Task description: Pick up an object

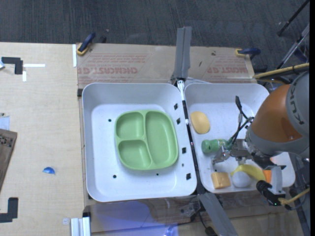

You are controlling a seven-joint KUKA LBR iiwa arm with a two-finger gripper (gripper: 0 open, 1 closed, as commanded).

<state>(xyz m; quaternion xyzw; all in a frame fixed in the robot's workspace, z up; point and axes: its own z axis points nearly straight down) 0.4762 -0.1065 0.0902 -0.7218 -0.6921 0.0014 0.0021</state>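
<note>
I have the gripper (221, 154) low in the right bin (224, 95), reaching in from the right. I cannot tell how it is set; the tip is too small and cluttered to read. A green cup (212, 145) lies just left of the tip, touching or nearly so. A yellow potato (200, 122) sits beyond it, up and left. Below the tip lies an orange block (220, 180), with a banana (248, 171) and white ball (241, 179) to its right. The left bin (98, 132) holds a green tray (146, 140).

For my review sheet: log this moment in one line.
claw: right bin, beside green object | grasp: unclear | green plate: left bin
</note>
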